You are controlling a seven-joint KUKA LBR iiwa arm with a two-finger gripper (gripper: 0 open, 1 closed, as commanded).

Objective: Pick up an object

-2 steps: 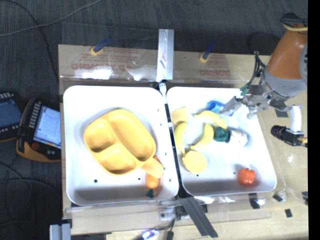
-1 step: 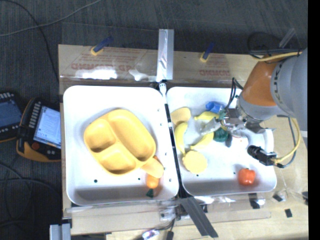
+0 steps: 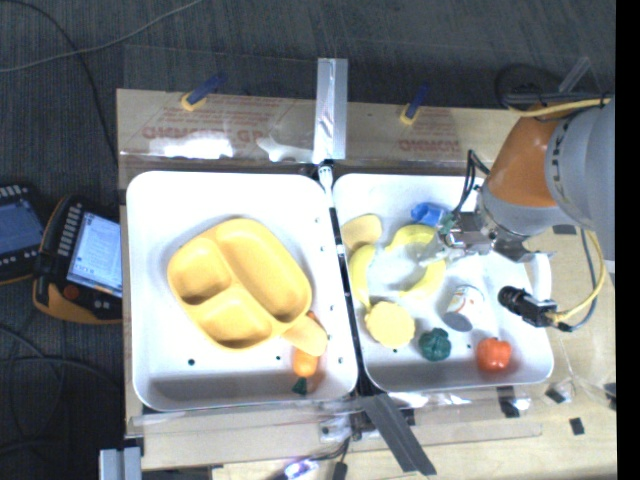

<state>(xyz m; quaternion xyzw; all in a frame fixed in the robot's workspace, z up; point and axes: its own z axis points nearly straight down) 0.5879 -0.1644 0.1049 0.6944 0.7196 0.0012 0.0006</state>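
Observation:
The right bin [image 3: 535, 363] holds several toy foods: a blue piece [image 3: 428, 213], a curved yellow banana-like piece [image 3: 410, 240], a yellow wedge [image 3: 362, 230], a round yellow piece [image 3: 390, 323], a green piece [image 3: 434, 344], a red-orange tomato [image 3: 492, 353] and a small white-grey object [image 3: 460, 303]. My gripper [image 3: 450, 238] hangs low over the upper middle of this bin, just right of the banana-like piece and below the blue piece. The grey wrist with its orange band [image 3: 525, 168] reaches in from the right. Nothing visibly sits in the gripper.
In the left bin [image 3: 150, 208] lie a large yellow divided plate [image 3: 240, 283], an orange-yellow slice [image 3: 310, 336] and a small carrot [image 3: 303, 365] near the ridge between the bins. A black cable plug [image 3: 525, 303] hangs over the right bin's right side. A handheld screen device [image 3: 80, 258] lies left of the bench.

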